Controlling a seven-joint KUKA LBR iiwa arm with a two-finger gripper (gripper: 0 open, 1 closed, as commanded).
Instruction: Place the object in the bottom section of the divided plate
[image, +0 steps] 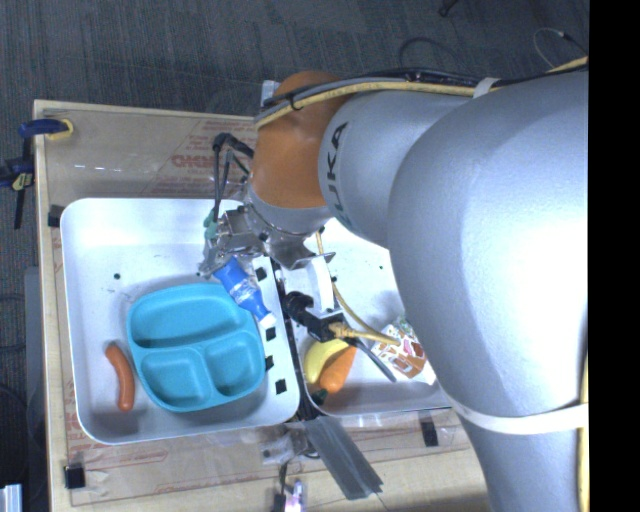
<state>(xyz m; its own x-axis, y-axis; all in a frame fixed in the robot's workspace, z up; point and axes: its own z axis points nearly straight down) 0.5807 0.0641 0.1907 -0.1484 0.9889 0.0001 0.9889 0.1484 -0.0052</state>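
While the gripper (232, 262) hangs over the left white bin (85, 250), its fingers clasp a blue crumpled wrapper (238, 285) touching the top-right rim of the turquoise divided plastic plate (195, 345).

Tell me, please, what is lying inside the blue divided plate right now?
The blue divided plate shows three bare compartments. The gripper with a blue object overhangs its upper right rim, covering that corner.

Lying flat in left bin: blue divided plate (195, 345), one long section along the upper side, two smaller ones below, all bare. Hanging tilted at plate's upper-right rim, under the wrist: small blue object (238, 283) with white patches, lower end overlapping the rim.
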